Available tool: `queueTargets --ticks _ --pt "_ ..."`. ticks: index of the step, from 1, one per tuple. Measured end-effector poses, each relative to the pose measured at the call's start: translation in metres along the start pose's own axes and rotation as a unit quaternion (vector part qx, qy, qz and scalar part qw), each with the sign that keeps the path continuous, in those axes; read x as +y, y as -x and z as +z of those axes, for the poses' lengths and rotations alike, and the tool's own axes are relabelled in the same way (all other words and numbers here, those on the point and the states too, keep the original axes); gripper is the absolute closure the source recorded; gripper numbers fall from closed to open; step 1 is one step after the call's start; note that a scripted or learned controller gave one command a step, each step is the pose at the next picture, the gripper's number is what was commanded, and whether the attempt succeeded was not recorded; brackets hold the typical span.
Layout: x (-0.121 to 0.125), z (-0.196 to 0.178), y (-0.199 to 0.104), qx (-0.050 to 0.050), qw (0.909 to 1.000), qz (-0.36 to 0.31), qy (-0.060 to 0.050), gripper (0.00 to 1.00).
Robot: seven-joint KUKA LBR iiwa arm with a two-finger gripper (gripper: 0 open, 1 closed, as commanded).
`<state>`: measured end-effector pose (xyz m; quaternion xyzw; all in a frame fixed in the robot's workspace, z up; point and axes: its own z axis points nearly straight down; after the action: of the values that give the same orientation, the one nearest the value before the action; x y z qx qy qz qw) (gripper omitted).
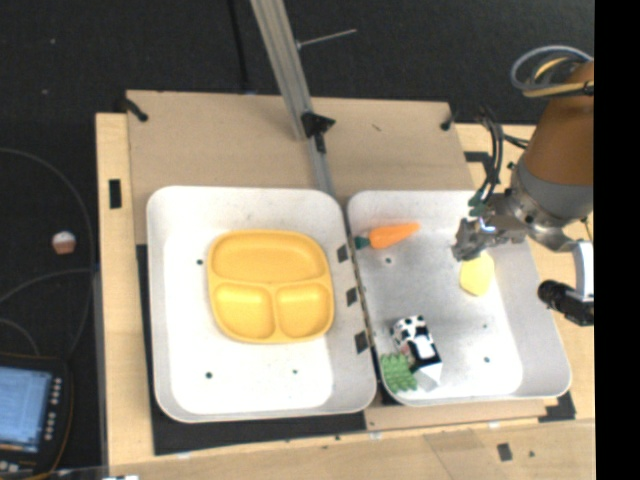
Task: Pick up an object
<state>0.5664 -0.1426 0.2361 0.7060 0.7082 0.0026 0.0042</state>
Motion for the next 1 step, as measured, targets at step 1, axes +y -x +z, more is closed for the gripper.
queueTargets --ticks 1 --pt "-0.0002 0.0319 0.0013 0.000 1.0000 0.002 -0.005 1.00"
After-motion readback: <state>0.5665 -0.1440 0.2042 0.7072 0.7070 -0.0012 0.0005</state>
